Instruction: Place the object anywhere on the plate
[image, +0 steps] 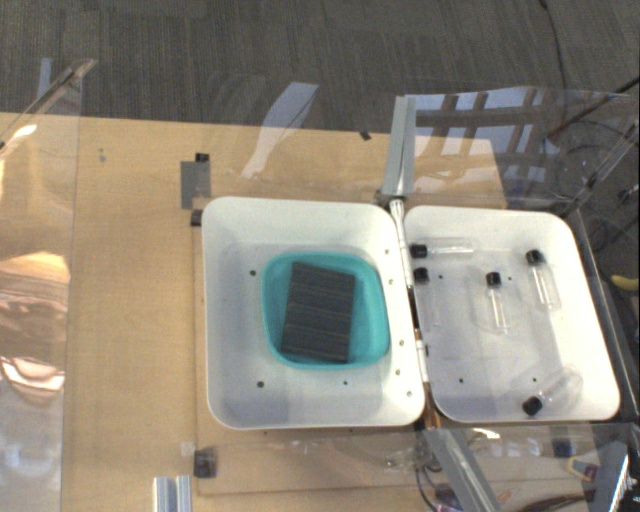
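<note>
Whether the pincer was released, clenched or grasping something, we could not tell, so we judged the step from how things lay.

The pale wooden bench (120, 380) bore the two shallow white plastic bins side by side, their inner rims touching. In the left bin (230, 380) sat the rounded-square teal plate (272, 300), roughly central. On it lay the dark grey ribbed rectangular block (318, 315), flat, slightly askew, and wholly inside the plate's rim. The right bin (580, 300) held several small clear vials with black caps, lying well apart: one near the middle (495, 300), one toward the far right (540, 275), one near the front corner (550, 395).

If the block was the task's object, we took the placing as done, with only a clean retreat left. If a vial was meant, the next move called for a descent into the right bin, a grasp across the vial's narrow body, and a carry over the shared rims to the plate's bare margin.
</note>
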